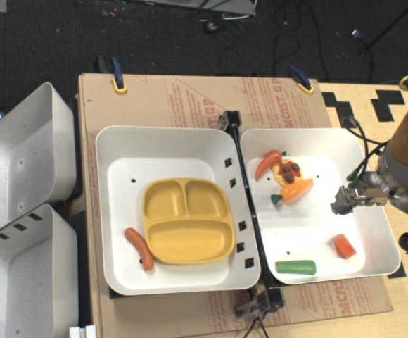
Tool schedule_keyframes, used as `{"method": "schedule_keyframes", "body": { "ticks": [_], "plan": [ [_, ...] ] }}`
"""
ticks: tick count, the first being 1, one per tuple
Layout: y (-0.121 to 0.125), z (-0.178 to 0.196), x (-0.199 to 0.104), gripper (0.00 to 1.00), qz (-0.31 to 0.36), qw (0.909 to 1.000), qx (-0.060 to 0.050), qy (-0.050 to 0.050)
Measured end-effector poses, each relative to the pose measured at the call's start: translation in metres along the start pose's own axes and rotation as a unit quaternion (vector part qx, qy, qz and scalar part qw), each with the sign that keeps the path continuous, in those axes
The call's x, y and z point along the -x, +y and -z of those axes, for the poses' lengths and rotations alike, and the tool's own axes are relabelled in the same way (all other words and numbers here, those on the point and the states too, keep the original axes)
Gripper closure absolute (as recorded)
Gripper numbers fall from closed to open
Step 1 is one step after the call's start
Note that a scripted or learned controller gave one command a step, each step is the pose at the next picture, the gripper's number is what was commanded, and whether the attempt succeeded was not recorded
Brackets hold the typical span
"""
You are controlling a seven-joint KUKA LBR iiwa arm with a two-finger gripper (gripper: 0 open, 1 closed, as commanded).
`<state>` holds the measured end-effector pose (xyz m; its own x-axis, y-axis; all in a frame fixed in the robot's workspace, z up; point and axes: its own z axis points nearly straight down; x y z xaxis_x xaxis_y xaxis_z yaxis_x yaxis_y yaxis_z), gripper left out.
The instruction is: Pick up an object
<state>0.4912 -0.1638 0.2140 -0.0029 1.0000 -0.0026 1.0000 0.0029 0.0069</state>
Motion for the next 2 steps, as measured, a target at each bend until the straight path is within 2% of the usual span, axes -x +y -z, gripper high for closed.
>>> {"method": "schedule_keyframes", "body": {
  "ticks": [1, 2],
  "plan": [
    [0.002, 0.042, 0.000, 1.00, 0.000, 1.0000, 0.000, 0.000],
    [0.023, 0.035, -0.060, 1.00, 0.003, 1.0000, -0.003, 0.002]
  ]
}}
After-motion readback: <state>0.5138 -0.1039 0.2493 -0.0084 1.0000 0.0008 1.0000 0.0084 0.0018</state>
